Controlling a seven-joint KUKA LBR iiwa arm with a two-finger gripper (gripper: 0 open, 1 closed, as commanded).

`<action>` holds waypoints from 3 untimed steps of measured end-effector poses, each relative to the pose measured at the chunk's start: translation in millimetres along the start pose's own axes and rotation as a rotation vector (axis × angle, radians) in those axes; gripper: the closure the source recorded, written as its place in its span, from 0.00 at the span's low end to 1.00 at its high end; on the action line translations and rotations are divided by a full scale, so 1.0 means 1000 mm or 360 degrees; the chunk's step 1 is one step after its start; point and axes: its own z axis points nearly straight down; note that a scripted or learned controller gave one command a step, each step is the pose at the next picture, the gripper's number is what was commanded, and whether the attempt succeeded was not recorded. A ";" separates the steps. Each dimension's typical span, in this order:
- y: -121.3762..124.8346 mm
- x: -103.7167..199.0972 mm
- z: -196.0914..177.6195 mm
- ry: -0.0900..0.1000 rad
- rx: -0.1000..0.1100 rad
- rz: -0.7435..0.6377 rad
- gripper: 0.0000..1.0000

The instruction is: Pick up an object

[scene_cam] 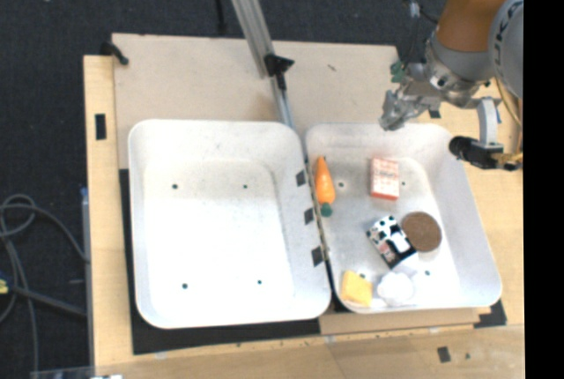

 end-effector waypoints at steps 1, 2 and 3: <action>0.001 0.000 -0.012 0.0002 0.0006 -0.0003 1.00; -0.003 0.051 -0.021 0.0004 0.0011 -0.0001 1.00; -0.013 0.092 -0.014 0.0002 0.0014 -0.0002 1.00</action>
